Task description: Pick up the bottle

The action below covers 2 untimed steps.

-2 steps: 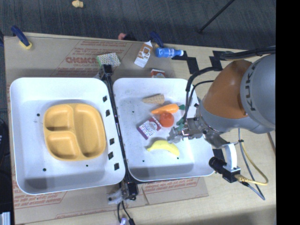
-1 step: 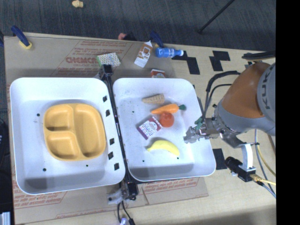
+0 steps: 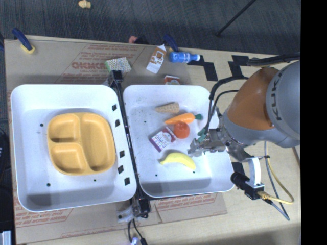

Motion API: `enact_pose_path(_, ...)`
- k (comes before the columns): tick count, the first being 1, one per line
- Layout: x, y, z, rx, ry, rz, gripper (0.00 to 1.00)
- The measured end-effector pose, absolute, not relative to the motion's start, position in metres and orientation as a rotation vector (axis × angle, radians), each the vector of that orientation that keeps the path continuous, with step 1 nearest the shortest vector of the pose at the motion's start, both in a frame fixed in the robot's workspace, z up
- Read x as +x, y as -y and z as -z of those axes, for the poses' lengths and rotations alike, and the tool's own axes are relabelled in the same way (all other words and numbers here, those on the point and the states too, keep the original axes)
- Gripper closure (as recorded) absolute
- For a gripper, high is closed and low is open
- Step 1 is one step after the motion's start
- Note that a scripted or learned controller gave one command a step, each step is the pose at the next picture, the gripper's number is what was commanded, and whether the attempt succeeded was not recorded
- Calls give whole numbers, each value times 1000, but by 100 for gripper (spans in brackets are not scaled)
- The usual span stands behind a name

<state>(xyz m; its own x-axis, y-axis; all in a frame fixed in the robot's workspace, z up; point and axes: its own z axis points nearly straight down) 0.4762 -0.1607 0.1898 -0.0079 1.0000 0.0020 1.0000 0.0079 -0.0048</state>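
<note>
The bench (image 3: 46, 50) is brown and flat, with red print on it. Two white bins sit on it side by side. The left bin (image 3: 25, 137) holds a big yellow plate (image 3: 82, 142) with three parts. The right bin (image 3: 153, 180) holds the small things.

The grey robot arm (image 3: 271, 111) comes in from the right side, with a fat orange band near its end. It leans over the right edge of the right bin. Its gripper (image 3: 200, 146) is low inside that bin, near the right wall. The gripper is too small and dark to see well — you cannot tell if it is open or closed. Nothing can be seen between its tips.

In the right bin there is a yellow banana (image 3: 178, 160) near the front, just left of the gripper. Above it lies a small purple and white packet (image 3: 162, 139). Next to that is an orange carrot (image 3: 180, 119), with a round red-orange thing (image 3: 182, 130) touching it below. A tan cone-shaped thing (image 3: 167, 107) lies near the back.

The bottle (image 3: 181, 57) is blue — it lies on its side on the bench, behind the right bin, well apart from the gripper. A small carton (image 3: 156, 59) stands just left of the bottle.
</note>
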Motion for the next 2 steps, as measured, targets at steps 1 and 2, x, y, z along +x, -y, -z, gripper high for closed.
enact_pose_path(1, 476, 211, -199, -2470, 1938, -2, 100)
enact_pose_path(2, 477, 202, -206, -2336, 2094, -1, 100)
